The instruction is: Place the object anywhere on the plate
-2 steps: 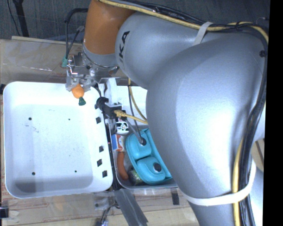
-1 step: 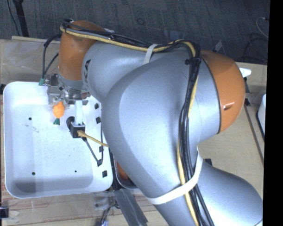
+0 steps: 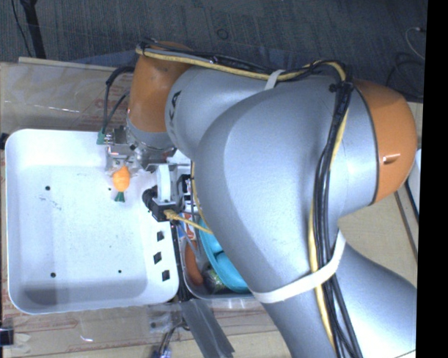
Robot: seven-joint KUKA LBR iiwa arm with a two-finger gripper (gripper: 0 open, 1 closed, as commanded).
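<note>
Camera view looks down at a slant on the bench point(image 3: 59, 81), whose pale wood surface shows at the top left around the bins. The left white bin point(image 3: 32, 204) takes up the left half of the frame; its floor is bare plastic marked with a few small dark dots, and its rim runs from about nine o'clock round to six o'clock. At the bin's upper right, near one o'clock of its floor, the gripper point(image 3: 122, 167) hangs just below the orange band point(image 3: 150, 91) of the wrist. Directly beneath its metal tip sits a small carrot-shaped toy point(image 3: 120, 181), orange with a green end pointing down toward six o'clock; it is at the fingertips, and the fingers seem pressed against its upper end, though the view is too small to be sure it is truly pinched rather than merely touched. Whether the toy rests on the bin floor or is lifted off it cannot be told. Right of the gripper, the grey arm point(image 3: 282, 199) swells across the frame, wrapped by a black and a yellow cable point(image 3: 323, 178) and covering most of the right white bin point(image 3: 205, 295). Under the arm, at about five o'clock from the toy, a blue plate point(image 3: 224, 266) shows as a sliver in that right bin, well apart from the toy.
</note>
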